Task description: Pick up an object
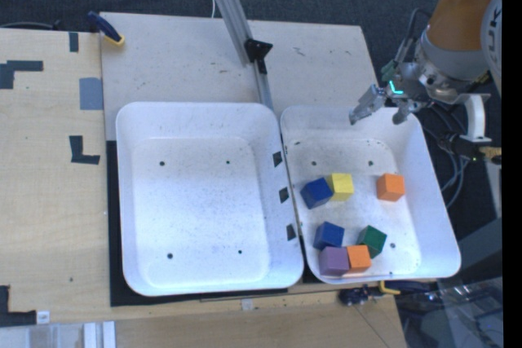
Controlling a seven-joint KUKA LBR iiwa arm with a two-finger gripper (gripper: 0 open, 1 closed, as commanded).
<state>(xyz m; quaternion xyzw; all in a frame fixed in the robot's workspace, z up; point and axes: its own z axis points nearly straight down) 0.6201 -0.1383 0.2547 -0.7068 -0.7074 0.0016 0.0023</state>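
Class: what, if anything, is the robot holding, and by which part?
Nothing. The end effector hangs open above the right bin's far rim, with no block between its fingers.

A robotics lab, by every sign here. There's the arm [461, 20], grey with an orange band, cables looping behind it, reaching in beside a plain work bench [196, 61]. Two shallow white bins [130, 134] sit side by side on it, one holding coloured blocks [342, 185], test pieces probably. Tape marks [81, 94] dot the wooden board, a metal pole [232, 4] slants overhead, and dark carpet lies beyond.
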